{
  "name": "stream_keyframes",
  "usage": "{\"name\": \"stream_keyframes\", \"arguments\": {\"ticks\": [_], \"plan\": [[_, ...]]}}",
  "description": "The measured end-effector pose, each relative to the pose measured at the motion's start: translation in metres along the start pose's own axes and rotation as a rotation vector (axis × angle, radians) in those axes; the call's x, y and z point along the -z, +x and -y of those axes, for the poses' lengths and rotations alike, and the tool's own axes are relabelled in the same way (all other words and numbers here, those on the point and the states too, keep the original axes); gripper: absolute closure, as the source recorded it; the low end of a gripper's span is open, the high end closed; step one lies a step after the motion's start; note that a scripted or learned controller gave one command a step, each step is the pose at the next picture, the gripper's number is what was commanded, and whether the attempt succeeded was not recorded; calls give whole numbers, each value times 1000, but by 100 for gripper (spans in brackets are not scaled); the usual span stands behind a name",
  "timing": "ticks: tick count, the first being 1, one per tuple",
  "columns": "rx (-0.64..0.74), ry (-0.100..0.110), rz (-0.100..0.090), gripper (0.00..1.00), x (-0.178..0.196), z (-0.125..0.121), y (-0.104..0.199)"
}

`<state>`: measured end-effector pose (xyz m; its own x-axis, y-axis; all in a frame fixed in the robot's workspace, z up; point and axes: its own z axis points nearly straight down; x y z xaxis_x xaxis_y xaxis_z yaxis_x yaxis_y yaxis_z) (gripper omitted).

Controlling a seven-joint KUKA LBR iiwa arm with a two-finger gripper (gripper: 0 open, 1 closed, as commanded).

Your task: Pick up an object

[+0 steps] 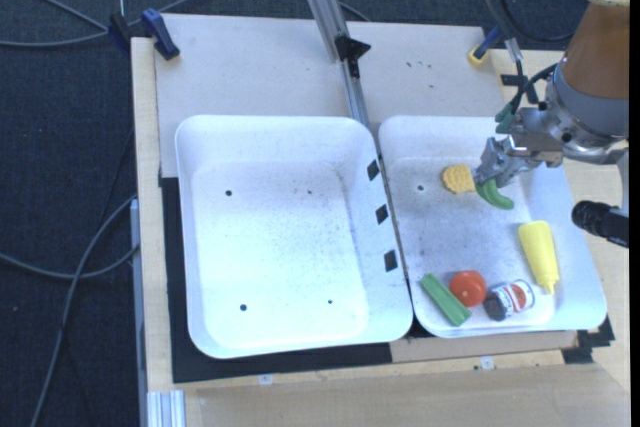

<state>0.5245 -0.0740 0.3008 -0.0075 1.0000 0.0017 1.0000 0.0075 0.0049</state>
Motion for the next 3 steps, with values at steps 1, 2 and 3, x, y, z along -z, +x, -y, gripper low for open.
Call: {"name": "stream_keyframes", "arguments": {"ticks": [1,2,3], "plan": [[-2,4,1,100,-3,-25,54],[-2,5,0,100,-107,-57,114],[-7,4,1,0,-105,-56,110]]}}
